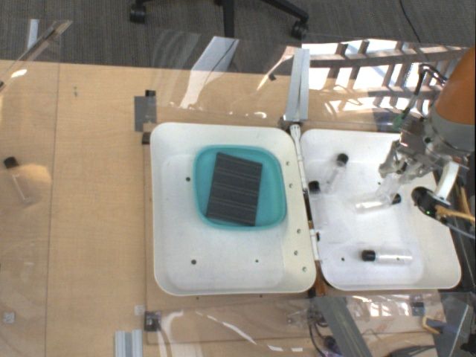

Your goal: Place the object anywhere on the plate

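Ribbed dark slab (pixel 235 189) flat on glossy teal plate (pixel 239 187); gripper (pixel 394 175) over right bin (pixel 446 274), grip state unclear.

Glossy teal plate (pixel 277 192), ribbed dark object (pixel 235 190)

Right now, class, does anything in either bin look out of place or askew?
The clear tubes with black caps lie scattered on their sides in the right bin, one near the front, one near the divider. On the teal plate in the left bin, a dark ribbed slab sits slightly tilted.
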Motion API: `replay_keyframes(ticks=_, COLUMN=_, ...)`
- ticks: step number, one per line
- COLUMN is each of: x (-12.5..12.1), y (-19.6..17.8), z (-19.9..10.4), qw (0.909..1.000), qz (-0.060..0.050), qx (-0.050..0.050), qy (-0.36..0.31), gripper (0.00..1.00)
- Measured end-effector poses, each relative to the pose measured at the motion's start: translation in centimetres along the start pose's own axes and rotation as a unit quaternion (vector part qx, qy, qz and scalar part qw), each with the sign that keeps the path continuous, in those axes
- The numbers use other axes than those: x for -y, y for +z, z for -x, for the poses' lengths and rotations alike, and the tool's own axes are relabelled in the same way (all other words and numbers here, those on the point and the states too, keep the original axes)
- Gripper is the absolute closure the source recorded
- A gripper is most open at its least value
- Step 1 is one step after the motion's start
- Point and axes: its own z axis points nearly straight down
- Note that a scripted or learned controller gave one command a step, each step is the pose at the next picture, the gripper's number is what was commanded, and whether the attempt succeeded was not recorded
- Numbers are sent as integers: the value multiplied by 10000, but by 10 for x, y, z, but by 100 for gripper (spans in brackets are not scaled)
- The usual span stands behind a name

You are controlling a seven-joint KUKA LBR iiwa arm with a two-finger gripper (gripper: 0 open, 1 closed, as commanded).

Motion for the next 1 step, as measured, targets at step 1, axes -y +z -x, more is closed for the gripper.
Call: replay_keyframes(ticks=1, x=0, y=0, z=0, qw=10000, qz=0, qx=0, qy=0, gripper=0)
